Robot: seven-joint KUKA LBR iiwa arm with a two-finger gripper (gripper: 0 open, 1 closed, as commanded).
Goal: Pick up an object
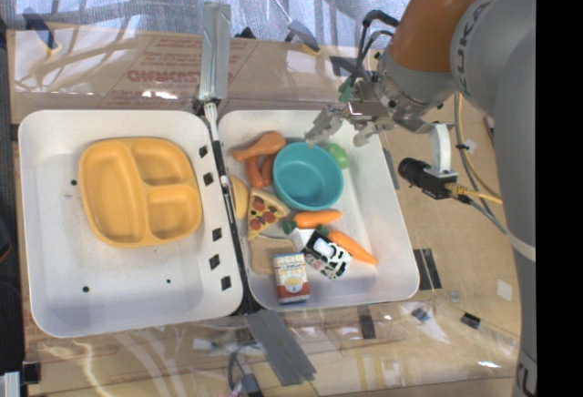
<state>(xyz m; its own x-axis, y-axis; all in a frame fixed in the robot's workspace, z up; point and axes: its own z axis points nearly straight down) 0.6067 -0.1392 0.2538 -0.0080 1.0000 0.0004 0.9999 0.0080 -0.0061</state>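
The arm [474,31] reaches in from the right, its orange band above the wrist. The tool [342,126] hangs over the far edge of the right bin [393,231], fingers spread apart, nothing between them. One fingertip [319,129] points down-left, the other [364,133] sits to its right.

The teal bowl [308,175] lies just below and to the left of the tool, upright, hollow side up. Its far rim comes close under the left fingertip; contact cannot be judged. A small green thing [339,155] shows just beside the bowl's far right rim, directly under the tool, mostly hidden.

Other contents of the right bin:
- A brown drumstick-shaped piece [259,147] at the bowl's far left, touching or just beside it.
- A pizza slice [264,209] on the near left of the bowl.
- One carrot [317,218] just below the bowl's near rim; a second carrot [353,246] slants toward the bin's right wall.
- A black-and-white toy [326,255] between the two carrots, details too small to tell.
- A small carton [291,279] at the bin's near edge, well apart from the tool.

The left bin [55,295] holds a yellow divided plate [138,189], lying flat, well apart from the tool.

Both bins rest side by side on the bench [455,295].
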